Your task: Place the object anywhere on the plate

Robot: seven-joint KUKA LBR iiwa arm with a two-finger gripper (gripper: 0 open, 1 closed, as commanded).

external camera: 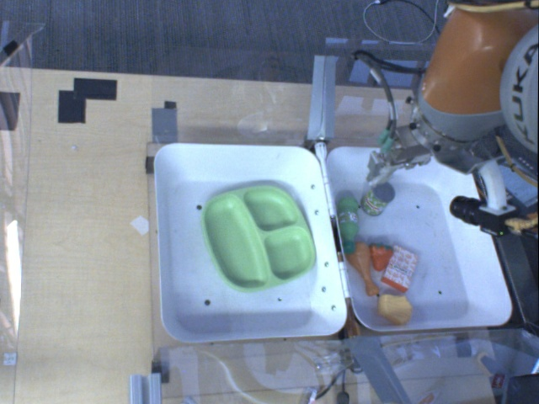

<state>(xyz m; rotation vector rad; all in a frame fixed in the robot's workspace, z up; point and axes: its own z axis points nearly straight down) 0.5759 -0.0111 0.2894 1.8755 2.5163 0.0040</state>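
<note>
A light green plate (257,236) with three compartments lies in the middle of the left bin (181,175). My gripper (386,165) hangs over the upper left part of the right bin (472,305). Just below its tip is a small grey can (376,200), seemingly on the bin floor. A green object (347,213) lies by the bin's left wall. Further forward lie an orange carrot (365,266), a red and white packet (398,268) and a yellow piece (395,309).
A metal divider (322,112) runs between the two bins at the back. The arm's orange band (472,53) and grey wrist cover the right bin's back right corner. Cables (383,78) loop behind the gripper. A black part (484,215) juts over the bin's right side.
</note>
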